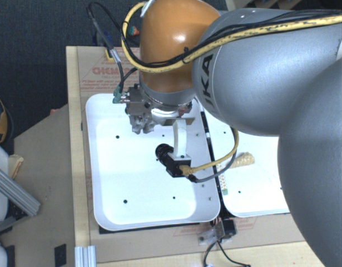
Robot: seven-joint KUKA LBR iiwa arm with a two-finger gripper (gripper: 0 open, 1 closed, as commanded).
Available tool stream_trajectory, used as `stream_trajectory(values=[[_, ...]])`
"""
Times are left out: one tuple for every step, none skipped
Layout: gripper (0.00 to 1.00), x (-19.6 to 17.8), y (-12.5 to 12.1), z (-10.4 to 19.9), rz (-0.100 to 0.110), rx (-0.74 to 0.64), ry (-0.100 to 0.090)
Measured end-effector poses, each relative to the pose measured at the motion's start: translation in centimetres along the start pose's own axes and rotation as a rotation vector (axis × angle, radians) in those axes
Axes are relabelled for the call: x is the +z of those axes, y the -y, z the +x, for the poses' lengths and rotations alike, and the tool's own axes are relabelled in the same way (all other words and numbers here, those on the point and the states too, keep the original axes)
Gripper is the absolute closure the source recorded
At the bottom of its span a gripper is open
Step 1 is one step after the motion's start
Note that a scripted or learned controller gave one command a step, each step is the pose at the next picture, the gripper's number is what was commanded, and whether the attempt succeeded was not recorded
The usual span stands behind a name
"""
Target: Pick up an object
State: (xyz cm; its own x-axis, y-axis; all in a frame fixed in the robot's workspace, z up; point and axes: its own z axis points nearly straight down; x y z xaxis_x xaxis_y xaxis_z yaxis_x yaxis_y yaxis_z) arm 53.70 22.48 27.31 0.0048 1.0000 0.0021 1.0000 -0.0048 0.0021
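At the nearest edge of the bench (82, 166), a small black connector (228, 226) with a thin cable sits just in front of the seam between the two bins. Off to the left, an aluminium rail (18, 196) slants beside the bench. The left bin (104, 204) has a bare white floor marked with a few small dark dots. The right bin (254, 199) is largely covered by the broad grey arm (271, 65), which sweeps in from the right and blocks the view of most of its floor. The one loose object is a pale tan, elongated piece (243, 159) with a finely ribbed or bumpy surface. It lies on its side in the right bin, near the wall it shares with the left bin, just beside the arm's edge. Farther back, the gripper (142, 124) hangs below the orange band over the far part of the left bin, across the seam and well apart from the tan piece. I cannot tell how far open it is, and nothing can be seen in its grasp. Beyond the bins, the bench surface carries red printed lettering (104, 71).
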Motion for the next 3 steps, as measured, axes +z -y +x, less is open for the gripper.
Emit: stream_trajectory(values=[[1.00, -1.0, 0.0, 0.0, -0.001, 0.001, 0.000], [1.00, -2.0, -0.1, 0.0, -0.001, 0.002, -0.001], [1.00, -3.0, -0.1, 0.0, -0.002, 0.003, -0.002]])
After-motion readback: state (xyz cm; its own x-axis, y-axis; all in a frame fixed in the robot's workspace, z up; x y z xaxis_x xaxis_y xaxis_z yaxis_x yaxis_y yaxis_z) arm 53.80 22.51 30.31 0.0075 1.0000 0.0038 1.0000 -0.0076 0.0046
